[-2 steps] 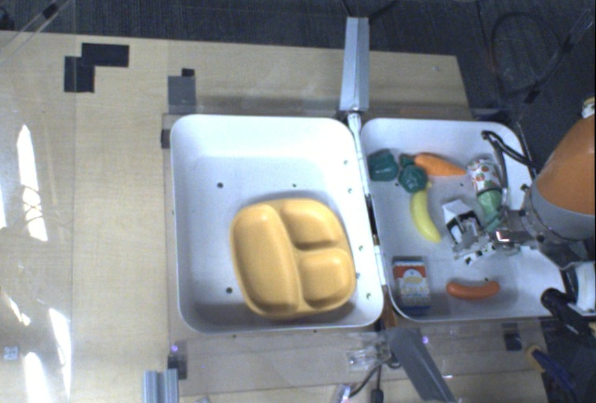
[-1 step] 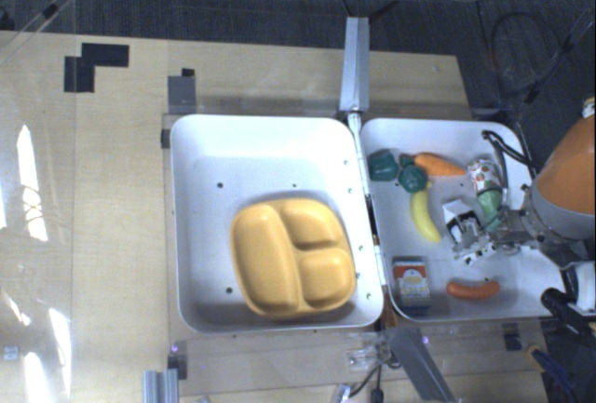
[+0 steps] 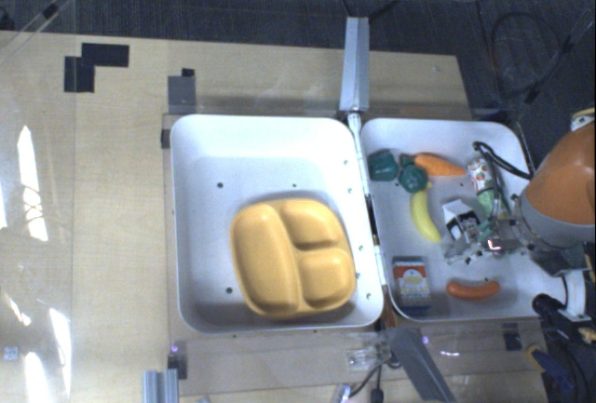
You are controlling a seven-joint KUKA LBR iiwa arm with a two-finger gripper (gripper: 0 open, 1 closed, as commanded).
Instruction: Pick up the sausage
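Note:
The sausage (image 3: 472, 289), a short red-orange link, lies flat near the front wall of the right bin (image 3: 438, 133). My gripper (image 3: 468, 231) hangs over the middle of that bin, just behind and slightly left of the sausage, apart from it. The grey arm with its orange band (image 3: 562, 187) comes in from the right. Nothing shows held in the gripper.
A banana (image 3: 426, 215) lies left of the gripper, with a carrot (image 3: 438, 166) and two green pieces (image 3: 382, 165) behind it. A small box (image 3: 411, 283) sits left of the sausage. The left bin (image 3: 200, 159) holds a yellow divided tray (image 3: 293, 254).

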